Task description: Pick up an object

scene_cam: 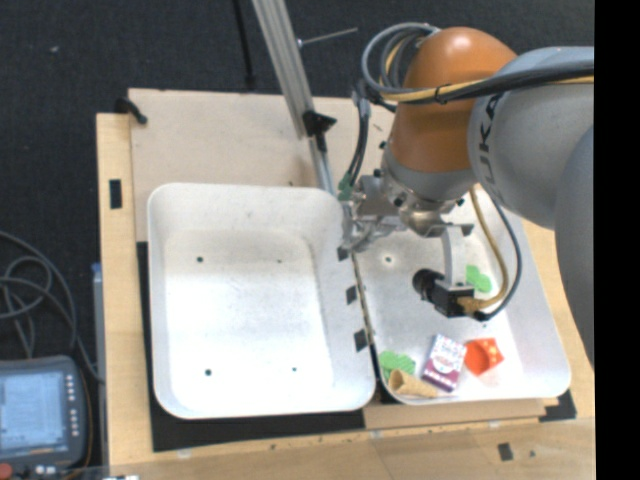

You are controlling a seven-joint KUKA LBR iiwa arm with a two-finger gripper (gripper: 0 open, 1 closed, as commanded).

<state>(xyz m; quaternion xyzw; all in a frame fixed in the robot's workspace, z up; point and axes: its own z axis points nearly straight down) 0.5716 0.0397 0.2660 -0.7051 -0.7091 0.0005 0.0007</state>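
On the far left, a small grey screen unit (35, 408) sits on dark carpet beside loose cables. The pale wooden desk (118, 268) carries two shallow white plastic bins. The left white bin (245, 298) has a bare, slightly speckled floor. A slanted aluminium post (285, 63) rises behind it.

The right white bin (545, 353) holds the candidates, bunched at its near edge: a small green piece (396, 362), a tan cone-shaped piece (412, 382) just beside it, a purple and white packet (444, 361) touching the cone, and a small orange-red block (482, 356) just right of the packet. A second green piece (481, 280) lies farther back, near a black cable fitting.

The grey arm with its orange band hangs over the bin's far left part, and the gripper (372, 223) sits near the divide between bins, well apart from the cluster. Whether it is spread or pressed together I cannot tell; nothing is visibly held.

A good attempt would probably travel toward the near edge and come down on the orange-red block, which stands most apart from its neighbours. The packet and cone crowd each other and risk a double or slipped catch.
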